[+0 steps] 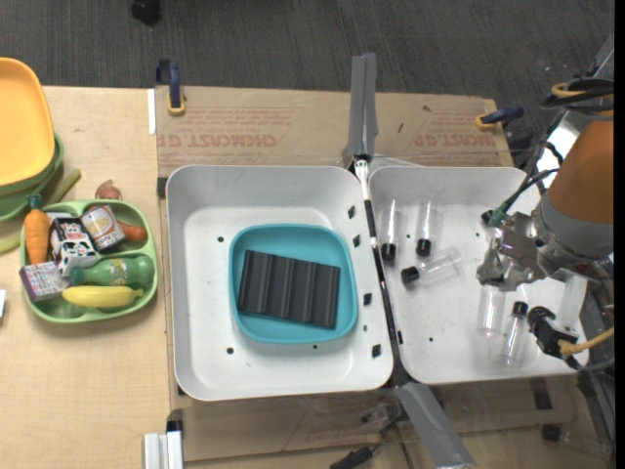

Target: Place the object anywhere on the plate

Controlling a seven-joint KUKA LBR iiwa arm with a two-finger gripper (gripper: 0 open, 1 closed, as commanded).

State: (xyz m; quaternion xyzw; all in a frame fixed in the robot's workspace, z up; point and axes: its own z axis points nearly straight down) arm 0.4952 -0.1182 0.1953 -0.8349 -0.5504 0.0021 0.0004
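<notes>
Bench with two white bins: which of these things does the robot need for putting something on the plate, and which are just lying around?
For the job:
- teal plate in the left bin
- dark ribbed object, already lying on the plate
- tool, over the right bin

Just lying about:
- clear tubes in the right bin
- green tray of toy food
- yellow dish

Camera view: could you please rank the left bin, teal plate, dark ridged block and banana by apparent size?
1. left bin
2. teal plate
3. dark ridged block, lying on the plate
4. banana, in the green tray

No close calls here.
</notes>
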